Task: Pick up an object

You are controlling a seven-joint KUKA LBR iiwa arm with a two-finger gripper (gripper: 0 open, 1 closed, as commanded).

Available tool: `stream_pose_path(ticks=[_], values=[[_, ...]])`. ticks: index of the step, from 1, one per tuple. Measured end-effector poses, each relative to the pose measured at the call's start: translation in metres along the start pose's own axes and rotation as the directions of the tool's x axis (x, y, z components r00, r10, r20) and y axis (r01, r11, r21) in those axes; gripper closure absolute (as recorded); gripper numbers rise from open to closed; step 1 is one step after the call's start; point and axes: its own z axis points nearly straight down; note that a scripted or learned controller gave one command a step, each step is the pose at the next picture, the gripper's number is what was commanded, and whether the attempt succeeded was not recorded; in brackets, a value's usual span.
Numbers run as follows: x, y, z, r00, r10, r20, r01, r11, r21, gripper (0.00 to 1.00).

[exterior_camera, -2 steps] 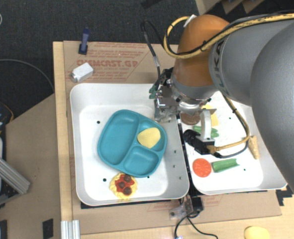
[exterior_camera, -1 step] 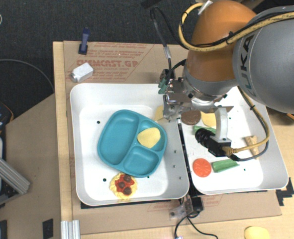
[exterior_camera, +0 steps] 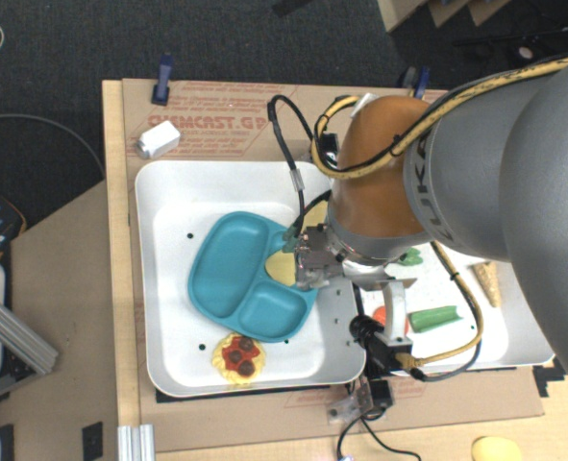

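Teal divided plate (exterior_camera: pixel 240 277) lies in the left bin (exterior_camera: pixel 168 190), long axis slanting, right rim directly under the gripper (exterior_camera: pixel 303 262); a pale yellow piece (exterior_camera: pixel 281 269) sits there. Grip state cannot be told.

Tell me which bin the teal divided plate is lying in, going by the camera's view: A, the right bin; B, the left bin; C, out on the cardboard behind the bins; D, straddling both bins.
B: the teal divided plate lies flat inside the left bin, with a small pizza toy just in front of it, while the green piece sits over in the right bin.
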Motion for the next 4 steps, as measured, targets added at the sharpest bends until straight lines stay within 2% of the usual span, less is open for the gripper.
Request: stream_pose_path(ticks=[1, 2, 3, 4], values=[[-0.027, -0.017, -0.075, 1.000, 0.003, -0.001, -0.003, 1.000, -0.020, 1.00], [-0.002, -0.017, -0.125, 1.000, -0.004, -0.003, 0.004, 1.000, -0.019, 1.00], [0.017, -0.020, -0.317, 1.000, -0.004, -0.007, 0.004, 0.999, -0.034, 1.00], [-0.020, -0.012, -0.232, 1.000, 0.005, 0.002, -0.005, 1.000, -0.005, 1.00]])
